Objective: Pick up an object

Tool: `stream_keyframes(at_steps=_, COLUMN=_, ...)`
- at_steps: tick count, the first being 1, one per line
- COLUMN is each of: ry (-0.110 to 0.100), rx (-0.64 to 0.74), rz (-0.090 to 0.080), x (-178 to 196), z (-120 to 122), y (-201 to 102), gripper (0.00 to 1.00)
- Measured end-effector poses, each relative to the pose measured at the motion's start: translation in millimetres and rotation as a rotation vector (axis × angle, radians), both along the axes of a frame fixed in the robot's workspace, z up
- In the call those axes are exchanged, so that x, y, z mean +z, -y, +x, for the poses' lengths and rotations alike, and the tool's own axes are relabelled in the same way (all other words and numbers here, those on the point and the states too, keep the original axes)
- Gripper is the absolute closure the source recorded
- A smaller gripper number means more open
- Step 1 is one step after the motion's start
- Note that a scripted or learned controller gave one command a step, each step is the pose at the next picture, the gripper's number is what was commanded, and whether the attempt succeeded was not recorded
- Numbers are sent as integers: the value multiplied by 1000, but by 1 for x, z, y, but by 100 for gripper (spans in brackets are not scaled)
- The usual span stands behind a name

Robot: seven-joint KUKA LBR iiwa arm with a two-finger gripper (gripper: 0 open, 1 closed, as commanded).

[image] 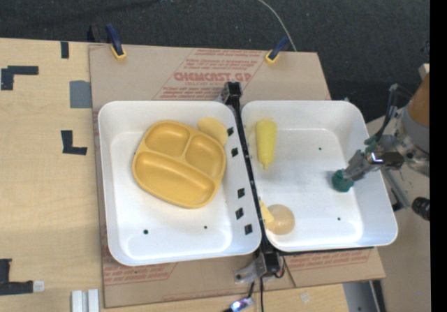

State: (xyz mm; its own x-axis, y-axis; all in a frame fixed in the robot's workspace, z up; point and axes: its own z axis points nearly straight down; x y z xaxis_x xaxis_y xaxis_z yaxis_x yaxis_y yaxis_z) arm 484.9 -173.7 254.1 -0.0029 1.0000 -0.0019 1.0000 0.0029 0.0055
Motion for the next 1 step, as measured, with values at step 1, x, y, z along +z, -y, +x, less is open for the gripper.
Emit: stream_keyframes(at_steps=1, ry=-2, rx=-1, rz=0, x=36, z=1, y=0, gripper=100)
